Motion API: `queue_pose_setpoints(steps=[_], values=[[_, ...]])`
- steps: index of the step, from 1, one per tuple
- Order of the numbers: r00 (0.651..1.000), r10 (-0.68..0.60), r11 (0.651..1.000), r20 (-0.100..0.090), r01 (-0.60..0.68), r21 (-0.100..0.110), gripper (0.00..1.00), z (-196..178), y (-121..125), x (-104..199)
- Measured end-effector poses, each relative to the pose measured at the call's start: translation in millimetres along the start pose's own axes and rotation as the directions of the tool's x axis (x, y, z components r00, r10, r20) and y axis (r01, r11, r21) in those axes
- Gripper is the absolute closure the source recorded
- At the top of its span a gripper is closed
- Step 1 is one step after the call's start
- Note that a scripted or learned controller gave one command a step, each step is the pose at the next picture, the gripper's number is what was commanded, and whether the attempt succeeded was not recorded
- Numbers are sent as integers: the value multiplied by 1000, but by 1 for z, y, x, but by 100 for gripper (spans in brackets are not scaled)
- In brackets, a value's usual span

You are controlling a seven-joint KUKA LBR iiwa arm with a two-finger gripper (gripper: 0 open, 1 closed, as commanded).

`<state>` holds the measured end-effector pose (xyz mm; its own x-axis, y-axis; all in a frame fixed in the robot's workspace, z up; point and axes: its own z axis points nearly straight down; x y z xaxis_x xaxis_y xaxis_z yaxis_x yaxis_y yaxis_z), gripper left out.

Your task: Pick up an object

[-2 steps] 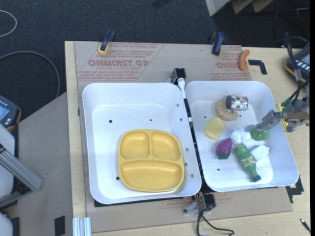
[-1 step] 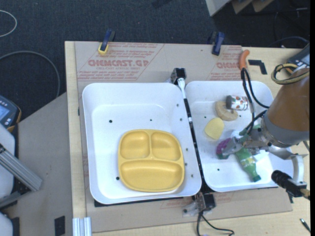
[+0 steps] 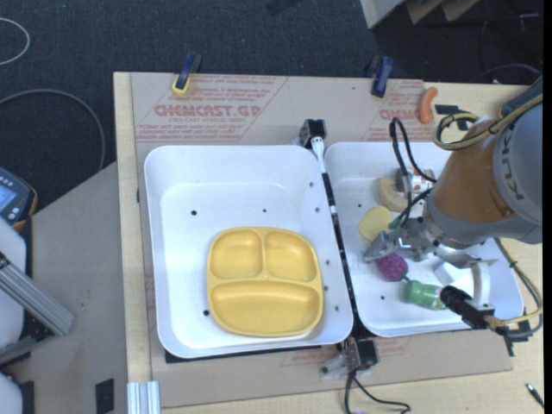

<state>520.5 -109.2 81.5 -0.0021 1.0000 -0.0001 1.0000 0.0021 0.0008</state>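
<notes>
Broadly, the right bin [image 3: 362, 313] is the landmark: the arm [image 3: 479, 188] leans over its far-right part, and the left bin [image 3: 164, 179] beside it carries a yellow divided tray [image 3: 263, 280]. Inside the right bin, near its middle, the gripper [image 3: 385, 247] hangs just above a purple object [image 3: 393, 267]; whether it is open or closed cannot be told from this slanted view. A green object [image 3: 422, 293] lies just toward the bin's near side, its long axis running roughly left to right. A pale yellow piece [image 3: 374, 223] and a tan ring [image 3: 393, 193] sit farther back. Picking the purple one, which looks roundish with no clear heading, likely calls for a straight descent centred on it, clear of the green neighbour.
</notes>
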Motion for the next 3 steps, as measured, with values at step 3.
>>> queue_pose_setpoints(steps=[3], values=[[1000, -4, 1000, -2, 4, -3, 100, -155, 30, 124]])
